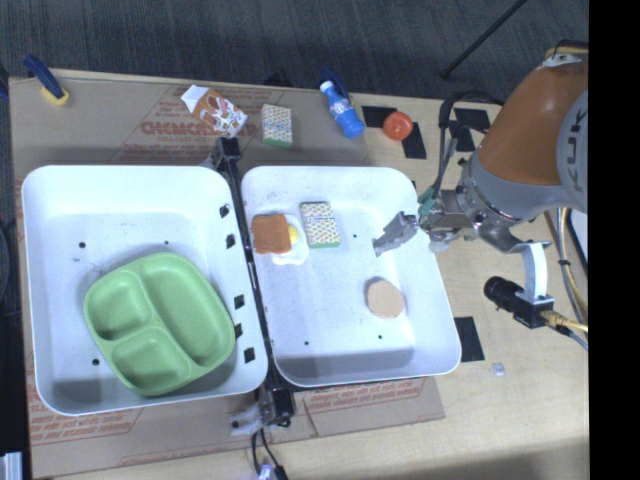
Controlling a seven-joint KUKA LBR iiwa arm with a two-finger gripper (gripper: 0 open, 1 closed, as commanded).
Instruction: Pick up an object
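Approach step: the tool [392, 234], its finger spread impossible to tell and nothing visibly held, hangs over the right bin [430, 328] near its right wall, just above the round tan disc [385, 299], so descent and alignment come next.

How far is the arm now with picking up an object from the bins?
Nothing looks picked up yet. The two-finger gripper hangs over the right white bin, with nothing between its fingers. The round tan disc, patterned green block and orange-brown toast piece lie in it. The grasp and lift remain.
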